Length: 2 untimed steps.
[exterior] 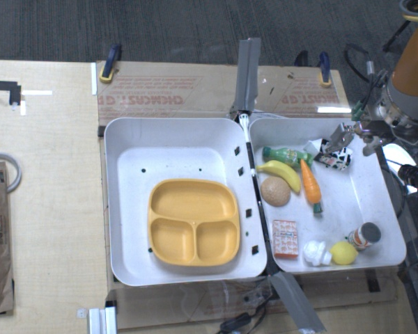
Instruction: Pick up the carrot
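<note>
The carrot [310,181], orange with a green stub at its near end, lies in the right bin [376,207] just right of a banana [281,173]. My gripper [343,139] hangs over the bin's back right part, above and to the right of the carrot and well apart from it. It is open, with nothing between its fingers. A black-and-white cow toy [333,158] sits just below the fingertips.
The right bin also holds a green bottle [285,154], a brown round fruit [276,191], a red-and-white box [285,238], a white lump [316,253], a lemon [343,253] and a small can [366,236]. A yellow divided plate [194,222] lies in the left bin [125,186].
</note>
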Available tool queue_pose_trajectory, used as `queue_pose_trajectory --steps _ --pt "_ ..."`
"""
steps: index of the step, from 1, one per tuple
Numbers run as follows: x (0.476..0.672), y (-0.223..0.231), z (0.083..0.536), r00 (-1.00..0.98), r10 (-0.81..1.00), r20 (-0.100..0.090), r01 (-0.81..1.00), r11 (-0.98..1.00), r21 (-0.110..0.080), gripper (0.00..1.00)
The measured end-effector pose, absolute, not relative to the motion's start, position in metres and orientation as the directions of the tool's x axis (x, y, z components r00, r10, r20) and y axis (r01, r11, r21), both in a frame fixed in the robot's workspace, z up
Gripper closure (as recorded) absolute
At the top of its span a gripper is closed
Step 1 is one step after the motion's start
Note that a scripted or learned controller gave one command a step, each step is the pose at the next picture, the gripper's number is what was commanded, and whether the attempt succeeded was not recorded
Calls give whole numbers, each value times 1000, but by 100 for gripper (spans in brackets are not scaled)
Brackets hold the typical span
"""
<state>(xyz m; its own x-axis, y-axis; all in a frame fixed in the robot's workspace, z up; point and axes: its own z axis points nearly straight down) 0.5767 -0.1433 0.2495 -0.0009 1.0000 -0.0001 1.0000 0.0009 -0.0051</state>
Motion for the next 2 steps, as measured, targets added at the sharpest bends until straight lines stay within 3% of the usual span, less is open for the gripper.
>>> queue_pose_trajectory --steps 1,2 --pt "551 -168 206 177 984 0 984 -177 -5 0" --pt "557 -144 90 -118 993 1 993 118 -3 0"
